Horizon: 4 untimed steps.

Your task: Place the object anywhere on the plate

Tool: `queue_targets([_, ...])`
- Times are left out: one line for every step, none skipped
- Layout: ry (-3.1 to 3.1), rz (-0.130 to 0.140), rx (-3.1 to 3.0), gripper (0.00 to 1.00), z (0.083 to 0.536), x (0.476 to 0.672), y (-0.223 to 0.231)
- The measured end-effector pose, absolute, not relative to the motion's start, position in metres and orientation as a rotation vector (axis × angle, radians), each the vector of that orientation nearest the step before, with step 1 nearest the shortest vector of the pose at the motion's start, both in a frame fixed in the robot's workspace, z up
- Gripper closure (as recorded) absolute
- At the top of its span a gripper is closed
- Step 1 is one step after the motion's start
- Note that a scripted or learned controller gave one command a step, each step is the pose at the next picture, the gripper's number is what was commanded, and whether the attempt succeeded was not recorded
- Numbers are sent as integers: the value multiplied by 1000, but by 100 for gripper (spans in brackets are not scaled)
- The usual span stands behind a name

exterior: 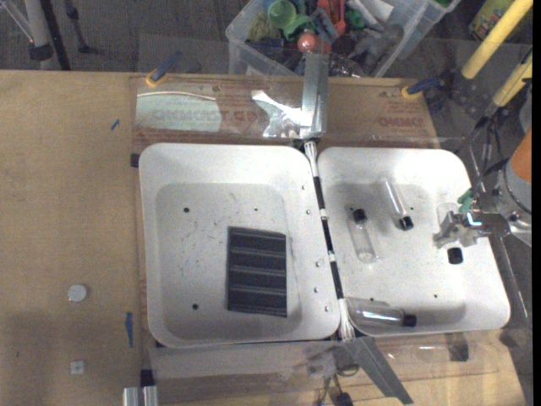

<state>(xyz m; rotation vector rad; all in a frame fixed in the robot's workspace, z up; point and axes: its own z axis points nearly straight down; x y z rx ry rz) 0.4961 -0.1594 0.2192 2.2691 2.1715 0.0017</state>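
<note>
Fixed overhead view of the bench, seen at a slant. The left bin (169, 184) holds a dark ribbed rectangular plate (257, 271), lying flat in its lower middle, apart from the bin walls. The right bin (423, 163) holds three clear plastic vials with black caps: one vial (362, 233) just right of the divider between the bins, a second vial (396, 203) near the bin's middle, and a third vial (382, 315) lying along the lower wall, touching or nearly touching it. A small black piece (455, 256), possibly a loose cap, lies near the right wall.

The gripper (461, 227) sits over the right side of the right bin, just above the small black piece. Whether its fingers are apart or together cannot be told from this view, and nothing is seen between them.

Judged from this layout, no vial has yet been picked, so the whole transfer to the plate remains. Likely failure sources:

(a) The vials are clear, smooth and round, so a grasp could slip or roll them aside.
(b) The third vial lies against the wall, leaving little room for a finger on that side.
(c) The gripper is nearest the small black piece, which could be taken instead of a vial.
(d) A round vial released on the plate could roll off unless it lies along the grooves.
</note>
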Motion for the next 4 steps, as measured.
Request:
queue_targets([1916, -1, 2490, 100, 178, 535, -105])
queue_targets([1792, 0, 2580, 100, 184, 544, -23])
queue_targets([1690, -2, 2649, 100, 209, 543, 91])
queue_targets([1426, -9, 2803, 100, 172, 509, 195])
